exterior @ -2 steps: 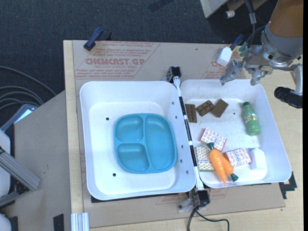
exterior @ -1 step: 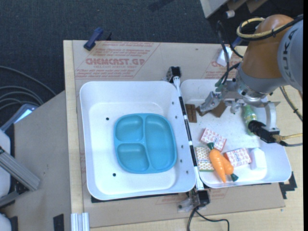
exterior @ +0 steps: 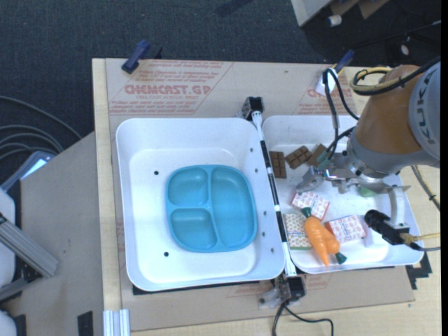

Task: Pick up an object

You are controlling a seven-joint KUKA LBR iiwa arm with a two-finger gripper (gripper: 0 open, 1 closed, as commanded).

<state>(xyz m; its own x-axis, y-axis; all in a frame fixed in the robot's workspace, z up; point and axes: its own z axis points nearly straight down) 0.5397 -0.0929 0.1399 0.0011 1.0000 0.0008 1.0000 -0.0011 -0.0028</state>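
Grey-and-orange KUKA arm's two-finger gripper low in the right shallow white bin, its grip impossible to read | orange plastic carrot lies near, toward the front wall | step: apparently approaching | next: descend squarely over one item.

blue divided tray | in left white bin | bench

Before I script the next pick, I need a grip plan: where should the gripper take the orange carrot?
Grip the carrot across its thick middle, from straight above, fingers spanning its width. It lies flat, pointing diagonally, with patterned packets close by.
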